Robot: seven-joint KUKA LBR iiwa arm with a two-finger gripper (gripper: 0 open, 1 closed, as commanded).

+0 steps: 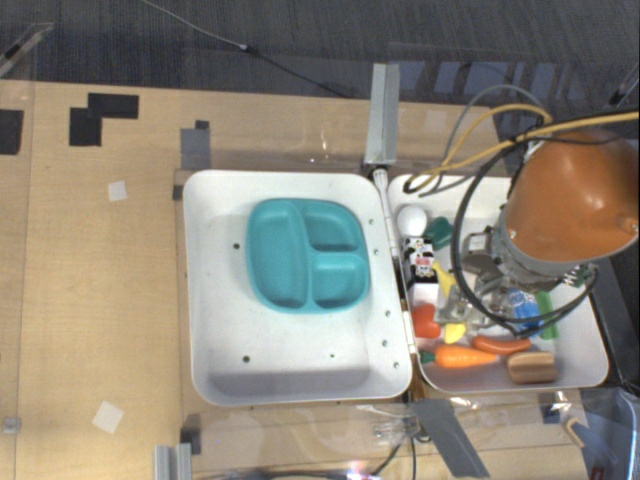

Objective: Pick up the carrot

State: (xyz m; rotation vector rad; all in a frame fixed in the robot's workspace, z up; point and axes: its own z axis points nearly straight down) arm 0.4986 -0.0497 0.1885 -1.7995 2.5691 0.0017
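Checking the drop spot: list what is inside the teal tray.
The teal tray lies in the left bin; its three compartments hold nothing visible. No part of it is covered.

Orange carrot, teal divided plate, white bins, orange-banded grey arm.
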